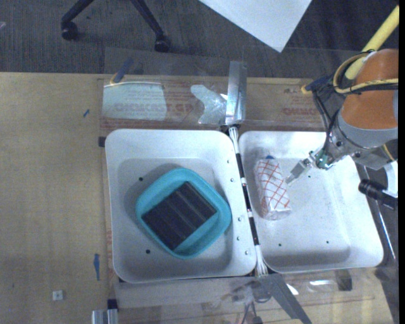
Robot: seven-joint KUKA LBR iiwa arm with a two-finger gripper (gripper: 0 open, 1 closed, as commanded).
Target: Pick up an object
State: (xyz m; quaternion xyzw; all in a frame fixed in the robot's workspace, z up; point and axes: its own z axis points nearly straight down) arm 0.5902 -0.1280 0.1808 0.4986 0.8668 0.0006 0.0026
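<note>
Wood-toned counter (50,190) fills the near and left part of our view, with small blue tape marks on it. On it, side by side, we see two shallow white bins. Nearest us in the left bin (120,158) lies a teal square container (218,209), turned at an angle, with a dark ribbed insert (177,215) seated in it. Across the divider, the right bin (335,234) holds a white packet with a red grid pattern (272,186), lying close to that bin's left wall, toward the far half of the bin. Just right of the packet's upper end and apart from it, we find the gripper (296,172) hanging over the right bin; whether it is apart or together we cannot tell at this size. Behind it the grey arm with its orange band (373,82) reaches in from the right, trailing yellow and black cables. Farther back, a strip of clear plastic film (209,101) and an upright metal bracket (235,92) sit past the bins. Beyond the counter we see dark carpet, a chair base (114,19) and a white sheet (259,19).
</note>
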